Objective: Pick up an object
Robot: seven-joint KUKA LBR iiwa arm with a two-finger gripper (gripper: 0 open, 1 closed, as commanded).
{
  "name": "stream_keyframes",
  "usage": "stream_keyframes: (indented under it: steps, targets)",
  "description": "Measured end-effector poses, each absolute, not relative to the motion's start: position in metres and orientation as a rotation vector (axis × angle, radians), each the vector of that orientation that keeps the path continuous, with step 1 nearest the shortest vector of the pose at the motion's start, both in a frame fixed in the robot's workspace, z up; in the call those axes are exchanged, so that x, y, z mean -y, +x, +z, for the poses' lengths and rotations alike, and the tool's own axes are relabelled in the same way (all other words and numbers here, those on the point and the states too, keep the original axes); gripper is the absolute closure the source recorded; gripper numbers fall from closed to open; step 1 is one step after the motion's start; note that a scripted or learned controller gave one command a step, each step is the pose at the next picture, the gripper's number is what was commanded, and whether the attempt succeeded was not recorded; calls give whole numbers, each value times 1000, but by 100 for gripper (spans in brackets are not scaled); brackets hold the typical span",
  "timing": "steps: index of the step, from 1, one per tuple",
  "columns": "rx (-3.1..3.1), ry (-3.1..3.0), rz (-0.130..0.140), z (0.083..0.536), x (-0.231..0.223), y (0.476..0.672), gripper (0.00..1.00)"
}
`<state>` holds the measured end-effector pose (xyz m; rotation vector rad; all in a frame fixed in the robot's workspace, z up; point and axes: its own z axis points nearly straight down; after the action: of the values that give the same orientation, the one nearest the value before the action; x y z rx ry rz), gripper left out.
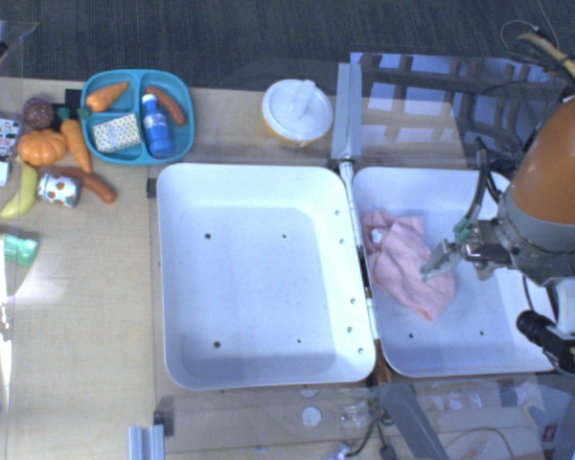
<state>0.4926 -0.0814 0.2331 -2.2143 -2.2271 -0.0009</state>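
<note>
Hovering hand (439,260) over pink cloth (408,264), right bin (479,353)

Grey arm (541,238) with a rounded orange band (556,161), black cables beside it, and a small metallic gripper (441,260).

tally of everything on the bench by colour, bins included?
White: 3, left bin, right bin, lidded cup
Pink: 1, cloth in the right bin, gripper over it
Blue: 2, divided plate, bottle
Orange: 3, two carrots, pumpkin
Yellow: 1, banana
Total: 10
</note>
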Motion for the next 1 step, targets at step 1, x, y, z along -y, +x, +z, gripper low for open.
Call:
stream_keyframes:
  steps: [1]
  targets:
    - [2338,-2097,0,131,119,512,0]
